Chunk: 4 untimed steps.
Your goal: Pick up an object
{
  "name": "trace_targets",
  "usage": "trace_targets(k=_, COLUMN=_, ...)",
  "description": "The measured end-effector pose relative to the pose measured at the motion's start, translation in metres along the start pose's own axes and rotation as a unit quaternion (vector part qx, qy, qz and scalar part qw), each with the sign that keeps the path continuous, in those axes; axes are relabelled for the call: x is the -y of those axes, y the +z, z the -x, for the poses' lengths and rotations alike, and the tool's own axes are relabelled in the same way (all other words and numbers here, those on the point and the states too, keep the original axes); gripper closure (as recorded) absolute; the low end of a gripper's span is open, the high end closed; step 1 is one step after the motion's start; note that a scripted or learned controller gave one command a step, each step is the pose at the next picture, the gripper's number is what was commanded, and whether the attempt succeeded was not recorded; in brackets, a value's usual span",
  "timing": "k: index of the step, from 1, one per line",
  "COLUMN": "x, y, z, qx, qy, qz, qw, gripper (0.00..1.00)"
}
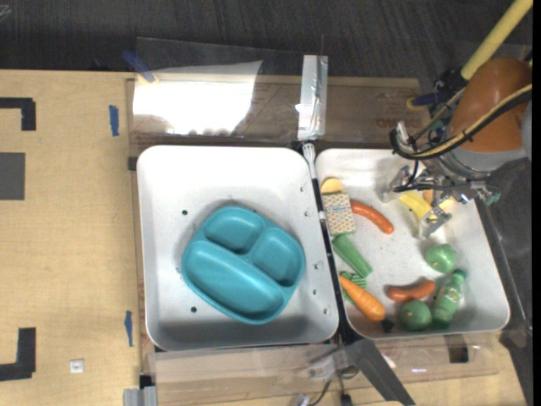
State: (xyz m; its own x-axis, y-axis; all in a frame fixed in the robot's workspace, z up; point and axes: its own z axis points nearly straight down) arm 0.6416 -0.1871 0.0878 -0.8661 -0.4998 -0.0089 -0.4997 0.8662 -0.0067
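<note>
Camera view: claw (429,200) low in right bin (494,265), over a yellow toy (414,203); can't tell its state. Blue tray (243,263) sits in left bin (161,227).

The grey arm (494,108) reached in from the right, its orange band above the wrist near the frame's upper right corner. Black and yellow cables looped off the wrist. The gripper (433,200) hung low, pointing down — whether it gripped anything could not be told.
</note>
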Motion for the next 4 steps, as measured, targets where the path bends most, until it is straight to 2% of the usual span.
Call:
trace_targets(k=1, x=-0.070, y=-0.002, z=-0.013, qx=0.000, qy=-0.079, qz=0.000, qw=0.9969, gripper=0.00)
trace_targets(k=2, x=-0.116, y=-0.003, z=-0.011, qx=0.002, qy=-0.095, qz=0.000, qw=0.9955, gripper=0.00)
trace_targets(k=4, x=-0.113, y=-0.003, z=-0.009, qx=0.002, qy=-0.108, qz=0.000, qw=0.9942, gripper=0.00)
